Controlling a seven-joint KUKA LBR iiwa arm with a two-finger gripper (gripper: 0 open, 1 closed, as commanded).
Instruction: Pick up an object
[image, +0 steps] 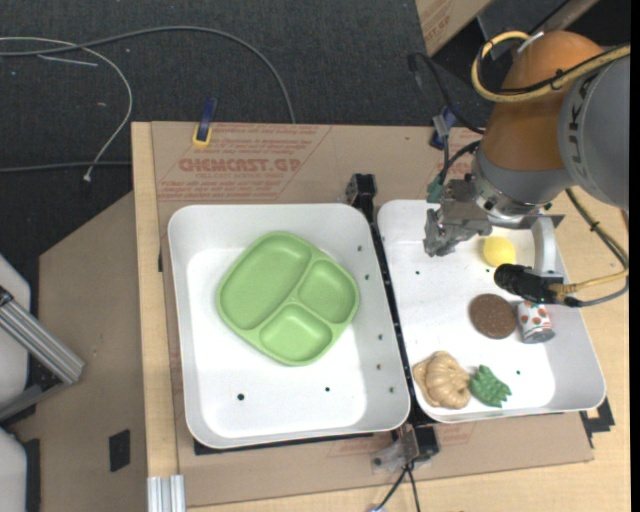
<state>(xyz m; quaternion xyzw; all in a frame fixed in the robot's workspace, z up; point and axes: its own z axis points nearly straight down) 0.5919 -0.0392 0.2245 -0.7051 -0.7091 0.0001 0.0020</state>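
**Sam:** What do you see on your screen?

**Me:** I see two white bins side by side. The left bin (200, 300) has a green plate (288, 296) in it. The plate has three parts and it lies flat in the middle of the bin.

**Sam:** And the other bin?

**Me:** The right bin (420, 300) has the small toys. There is a yellow ball (499, 249) near the far end. Closer to me is a round brown thing (492, 316), flat like a cookie. A little white cup with red spots (535, 321) sits just beside it, on its right. At the near edge I see a tan bread roll (445, 379). A green leafy toy (490, 386) touches the roll on its right.

**Sam:** Where is the arm?

**Me:** The arm (540, 110) comes in from the right. My gripper (440, 240) hangs over the far part of the right bin, close to the bin's left wall. The yellow ball is just beside it, on its right, and part of the ball is hidden.

**Sam:** Is the gripper wide or narrow?

**Me:** I cannot tell. It is dark and small on my screen. I also cannot tell if it touches the bin floor.

**Sam:** Are the other toys close to it?

**Me:** No. The brown thing and the cup are near, but apart from it. The roll and the leafy toy are well apart from it.
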